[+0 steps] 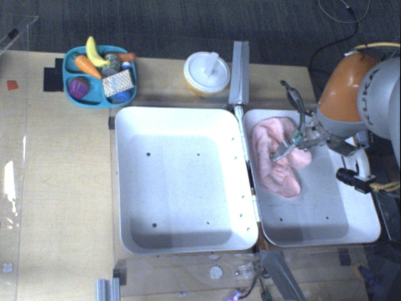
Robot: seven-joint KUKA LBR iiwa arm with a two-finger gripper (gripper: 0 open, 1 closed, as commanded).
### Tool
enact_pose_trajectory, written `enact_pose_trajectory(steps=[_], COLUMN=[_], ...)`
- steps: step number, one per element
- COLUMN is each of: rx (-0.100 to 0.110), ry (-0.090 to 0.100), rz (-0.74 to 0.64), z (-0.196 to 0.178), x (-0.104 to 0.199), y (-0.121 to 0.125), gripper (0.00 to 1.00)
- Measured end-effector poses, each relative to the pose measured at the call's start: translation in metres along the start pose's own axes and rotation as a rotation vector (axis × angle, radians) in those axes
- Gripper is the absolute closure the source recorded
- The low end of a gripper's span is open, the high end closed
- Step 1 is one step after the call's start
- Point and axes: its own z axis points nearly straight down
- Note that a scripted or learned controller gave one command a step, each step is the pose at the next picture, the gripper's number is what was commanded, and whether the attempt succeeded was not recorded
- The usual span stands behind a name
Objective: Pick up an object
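A crumpled pink cloth (276,162) lies in the right white bin (326,218), against its left wall and toward the back. My gripper (285,148) comes in from the right and is down on the cloth's upper middle, its thin fingers pressed into the folds. Fabric bunches around the tips, so it is unclear whether any of it is pinched between them. The grey arm with its orange band (341,96) stands over the bin's right back corner.
The left white bin (182,177) sits beside the right one, parted by a metal divider (239,74). On the bench behind are a blue tray of toy food (100,77) and a white lidded cup (207,72). Cables hang near the wrist.
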Motion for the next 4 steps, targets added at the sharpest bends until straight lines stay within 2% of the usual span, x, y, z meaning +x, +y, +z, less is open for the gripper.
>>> enact_pose_trajectory(steps=[1,2,3,4], rx=[-0.003,-0.012,0.006,-0.003], ry=[-0.002,-0.004,0.005,0.000], rz=[-0.237,-0.239,-0.285,-0.290], z=[-0.001,-0.014,-0.095,-0.106], x=[0.042,0.042,0.060,0.061], y=[-0.008,-0.004,0.057,0.060], gripper=[0.00,1.00,1.00,1.00])
